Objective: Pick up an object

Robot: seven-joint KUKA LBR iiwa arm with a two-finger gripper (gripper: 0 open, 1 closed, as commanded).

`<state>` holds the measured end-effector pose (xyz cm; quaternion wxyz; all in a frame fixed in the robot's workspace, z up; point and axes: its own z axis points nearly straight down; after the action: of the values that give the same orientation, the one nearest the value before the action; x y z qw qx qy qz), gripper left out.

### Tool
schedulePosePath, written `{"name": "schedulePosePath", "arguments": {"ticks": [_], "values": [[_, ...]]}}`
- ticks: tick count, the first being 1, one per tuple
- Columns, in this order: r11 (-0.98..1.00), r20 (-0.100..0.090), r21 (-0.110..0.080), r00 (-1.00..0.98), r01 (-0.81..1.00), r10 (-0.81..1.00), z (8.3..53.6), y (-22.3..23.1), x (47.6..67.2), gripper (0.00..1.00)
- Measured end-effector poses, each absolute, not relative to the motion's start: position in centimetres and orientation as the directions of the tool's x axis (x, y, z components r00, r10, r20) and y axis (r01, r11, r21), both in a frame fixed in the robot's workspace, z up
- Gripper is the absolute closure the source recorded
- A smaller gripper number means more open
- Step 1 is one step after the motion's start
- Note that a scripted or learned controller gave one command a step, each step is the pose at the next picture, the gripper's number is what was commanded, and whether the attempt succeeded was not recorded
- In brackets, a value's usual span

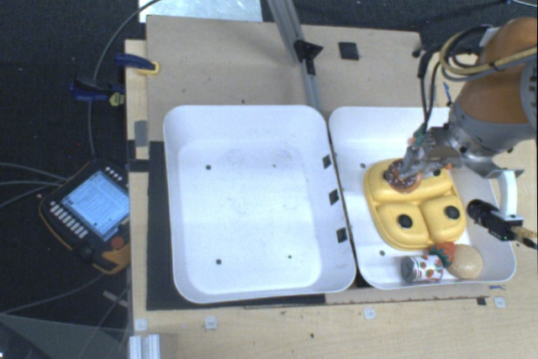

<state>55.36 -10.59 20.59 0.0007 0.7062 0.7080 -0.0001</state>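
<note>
Yellow moulded tray [416, 214] lies in right bin [353, 139], small round brown item [397, 176] at its 11 o'clock. Gripper [414, 168] above it, closure indeterminate. Risk: glancing off tray's curved surface.

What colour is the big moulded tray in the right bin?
Yellow tray, clearest in the camera view.

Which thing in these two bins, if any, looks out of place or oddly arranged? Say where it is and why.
All the objects crowd the right bin: a yellow tray, a small can lying on its side and a beige ball at its near edge. The gripper is over the tray's far end. Nothing looks spilled or broken.
</note>
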Motion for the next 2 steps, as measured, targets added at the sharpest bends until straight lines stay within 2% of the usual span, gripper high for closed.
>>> {"name": "schedulePosePath", "arguments": {"ticks": [1, 2], "values": [[0.010, 0.001, 0.002, -0.010, 1.000, 1.000, 21.8, -5.0, 55.0, 1.00], [0.011, 0.002, 0.002, -0.011, 1.000, 1.000, 21.3, 0.5, 56.1, 1.00]]}}
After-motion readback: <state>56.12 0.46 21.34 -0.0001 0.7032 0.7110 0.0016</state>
